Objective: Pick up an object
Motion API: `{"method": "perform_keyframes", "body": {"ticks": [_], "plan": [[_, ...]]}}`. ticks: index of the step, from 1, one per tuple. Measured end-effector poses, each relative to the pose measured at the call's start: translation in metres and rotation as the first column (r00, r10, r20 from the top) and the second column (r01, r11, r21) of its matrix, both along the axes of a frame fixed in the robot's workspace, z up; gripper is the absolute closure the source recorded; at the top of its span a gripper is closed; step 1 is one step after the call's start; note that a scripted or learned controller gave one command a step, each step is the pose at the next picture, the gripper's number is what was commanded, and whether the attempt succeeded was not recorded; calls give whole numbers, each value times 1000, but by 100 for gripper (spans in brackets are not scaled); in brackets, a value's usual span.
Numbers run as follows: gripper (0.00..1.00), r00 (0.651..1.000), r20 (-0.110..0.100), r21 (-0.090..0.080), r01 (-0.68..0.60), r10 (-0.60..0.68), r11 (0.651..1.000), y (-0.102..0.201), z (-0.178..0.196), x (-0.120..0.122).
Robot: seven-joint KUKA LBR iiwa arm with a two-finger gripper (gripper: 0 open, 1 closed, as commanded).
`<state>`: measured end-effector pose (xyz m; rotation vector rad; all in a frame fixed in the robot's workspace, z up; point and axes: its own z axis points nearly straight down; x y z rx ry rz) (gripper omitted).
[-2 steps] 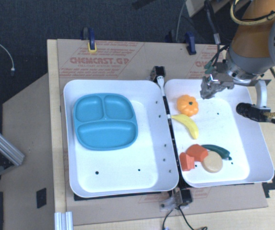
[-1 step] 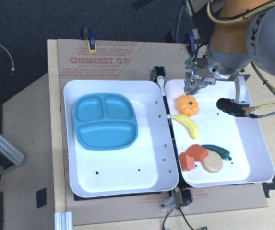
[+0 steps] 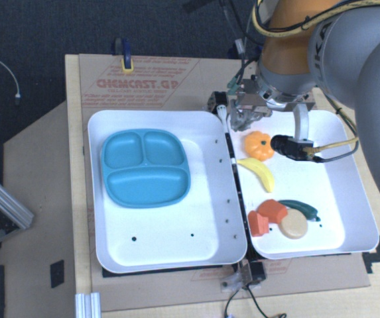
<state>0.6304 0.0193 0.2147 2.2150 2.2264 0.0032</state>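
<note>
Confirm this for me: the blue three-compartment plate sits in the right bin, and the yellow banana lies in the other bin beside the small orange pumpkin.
Not quite. The camera view shows the blue three-compartment plate in the left white bin, not the right one. The rest holds: the yellow banana lies in the other bin, beside the small orange pumpkin.

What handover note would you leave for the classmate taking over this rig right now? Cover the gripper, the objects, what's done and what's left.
Gripper: over the right bin's upper-left corner, nothing visibly held; jaws unclear.
Objects in the right bin: orange pumpkin, banana, red piece, tan disc, dark green item.
Left bin: blue divided plate.
Done: nothing picked.
Left: grasp and lift one object.
</note>
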Motion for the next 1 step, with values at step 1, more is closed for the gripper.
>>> {"method": "perform_keyframes", "body": {"ticks": [1], "plan": [[100,1000,2,1,-1,1,1000,62,5,14]]}}
